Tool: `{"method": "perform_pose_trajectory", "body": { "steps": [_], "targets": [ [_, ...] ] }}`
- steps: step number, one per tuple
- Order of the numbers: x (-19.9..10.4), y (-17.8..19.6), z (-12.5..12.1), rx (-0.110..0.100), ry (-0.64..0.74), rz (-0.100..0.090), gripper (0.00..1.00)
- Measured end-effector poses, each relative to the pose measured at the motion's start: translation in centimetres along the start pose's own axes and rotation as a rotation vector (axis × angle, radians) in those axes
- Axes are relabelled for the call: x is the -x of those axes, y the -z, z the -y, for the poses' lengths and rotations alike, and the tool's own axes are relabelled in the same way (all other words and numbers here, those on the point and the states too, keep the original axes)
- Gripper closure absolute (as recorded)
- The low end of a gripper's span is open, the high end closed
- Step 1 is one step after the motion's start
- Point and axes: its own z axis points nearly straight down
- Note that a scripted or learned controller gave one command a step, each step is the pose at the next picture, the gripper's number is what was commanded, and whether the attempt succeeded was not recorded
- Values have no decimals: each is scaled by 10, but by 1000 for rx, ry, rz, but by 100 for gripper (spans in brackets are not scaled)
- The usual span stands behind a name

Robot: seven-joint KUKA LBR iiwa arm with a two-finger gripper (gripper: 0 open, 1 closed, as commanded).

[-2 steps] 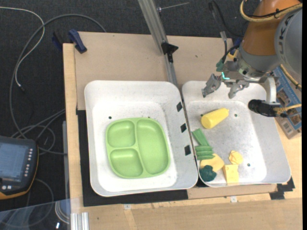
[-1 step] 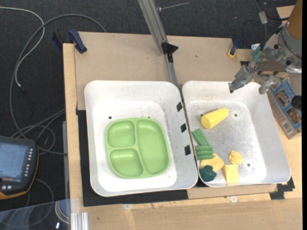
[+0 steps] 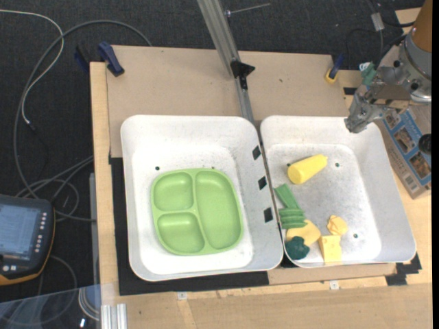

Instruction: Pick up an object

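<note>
Two-finger gripper [image 3: 357,120] hangs over right white bin's [image 3: 384,184] far-right rim; can't tell its grip state. Nearest target: yellow corn-shaped plastic toy [image 3: 306,168], lying down-left of it, long axis running left-near to right-far.

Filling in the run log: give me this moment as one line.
phase: approach | gripper: above right white bin's far right corner, holding nothing visible | nearest: yellow cylinder-shaped toy | left white bin: green divided plate

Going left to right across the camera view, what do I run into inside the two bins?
Green divided plate in the left bin → green ridged piece → yellow cylinder → small yellow piece, all three in the right bin.
</note>
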Motion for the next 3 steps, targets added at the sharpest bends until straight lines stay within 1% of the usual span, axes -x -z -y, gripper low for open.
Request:
{"method": "perform_pose_trajectory", "body": {
  "steps": [1,2,3],
  "targets": [
    [37,-17,31,-8,-7,-1,100],
    [23,45,-23,6,2,1,100],
    [7,-98,-5,-15,-3,-3,100]
  ]
}}
